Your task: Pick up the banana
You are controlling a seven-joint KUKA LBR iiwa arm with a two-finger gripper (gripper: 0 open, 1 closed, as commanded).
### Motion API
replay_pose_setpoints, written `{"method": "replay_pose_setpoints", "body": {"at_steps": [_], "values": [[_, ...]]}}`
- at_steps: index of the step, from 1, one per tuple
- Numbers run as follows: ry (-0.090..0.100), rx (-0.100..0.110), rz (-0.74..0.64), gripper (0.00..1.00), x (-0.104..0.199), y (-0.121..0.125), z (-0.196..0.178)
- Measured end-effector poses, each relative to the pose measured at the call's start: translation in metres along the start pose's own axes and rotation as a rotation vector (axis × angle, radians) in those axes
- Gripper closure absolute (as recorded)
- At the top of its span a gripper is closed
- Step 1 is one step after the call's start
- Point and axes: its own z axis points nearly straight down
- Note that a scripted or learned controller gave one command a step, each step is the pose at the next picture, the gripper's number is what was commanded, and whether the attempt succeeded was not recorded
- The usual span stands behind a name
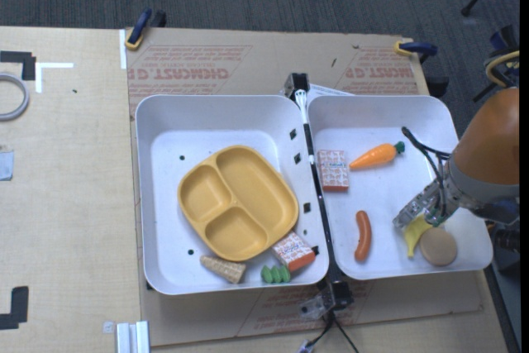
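Hand point(420, 215) down over banana point(412, 237) in right bin point(376, 110); grip state unclear; banana not yet lifted.

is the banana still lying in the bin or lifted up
Cannot tell for sure. The banana shows in the right bin beside a round cookie, its top hidden under the gripper; no gap beneath it is visible.
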Motion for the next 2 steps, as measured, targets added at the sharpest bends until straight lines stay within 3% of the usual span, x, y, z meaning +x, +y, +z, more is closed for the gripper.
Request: {"method": "replay_pose_setpoints", "body": {"at_steps": [1,2], "values": [[0.000,0.000,-0.287,1.00,0.016,-0.005,0.000],[-0.002,-0.001,0.001,1.00,0.027,0.057,-0.058]]}}
